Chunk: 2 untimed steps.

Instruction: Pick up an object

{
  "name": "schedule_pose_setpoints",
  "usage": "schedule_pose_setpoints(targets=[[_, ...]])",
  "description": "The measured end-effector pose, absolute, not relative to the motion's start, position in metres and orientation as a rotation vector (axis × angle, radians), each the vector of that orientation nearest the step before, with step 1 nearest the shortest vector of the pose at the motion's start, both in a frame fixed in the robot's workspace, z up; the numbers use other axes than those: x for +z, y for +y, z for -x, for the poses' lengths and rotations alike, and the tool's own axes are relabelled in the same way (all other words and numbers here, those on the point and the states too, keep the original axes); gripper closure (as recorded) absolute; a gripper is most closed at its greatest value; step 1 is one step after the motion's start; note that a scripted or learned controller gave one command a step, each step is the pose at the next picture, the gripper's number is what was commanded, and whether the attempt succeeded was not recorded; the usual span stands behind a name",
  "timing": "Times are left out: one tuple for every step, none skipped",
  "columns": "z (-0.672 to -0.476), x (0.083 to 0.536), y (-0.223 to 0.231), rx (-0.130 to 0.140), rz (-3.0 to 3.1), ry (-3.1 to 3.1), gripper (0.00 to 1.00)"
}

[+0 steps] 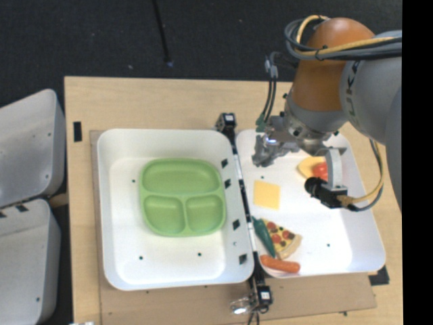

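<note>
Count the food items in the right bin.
5: cheese slice mid-bin, pizza slice near front, hot dog at front edge, green vegetable beside pizza, yellow-red piece under the arm. More may hide there.

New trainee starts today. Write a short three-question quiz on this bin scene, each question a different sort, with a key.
1. True or false: the green divided plate lies in the right bin.
2. Which item lies nearest the gripper? A) yellow cheese square B) pizza slice C) hot dog
3. Fill in: the plate has ___ compartments.

Key: 1 false, it lies in the left bin; 2 A; 3 three.
</note>
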<state>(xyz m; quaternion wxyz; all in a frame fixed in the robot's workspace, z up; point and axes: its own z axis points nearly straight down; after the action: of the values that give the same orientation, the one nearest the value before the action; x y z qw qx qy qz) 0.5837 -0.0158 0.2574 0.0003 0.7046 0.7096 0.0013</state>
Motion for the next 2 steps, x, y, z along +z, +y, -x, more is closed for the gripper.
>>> schedule_pose_setpoints(targets=[[-0.6, 0.259, 0.026, 0.003, -2.214, 2.228, 1.0], [-0.616, 0.257, 0.067, 0.003, -2.214, 2.227, 1.0]])
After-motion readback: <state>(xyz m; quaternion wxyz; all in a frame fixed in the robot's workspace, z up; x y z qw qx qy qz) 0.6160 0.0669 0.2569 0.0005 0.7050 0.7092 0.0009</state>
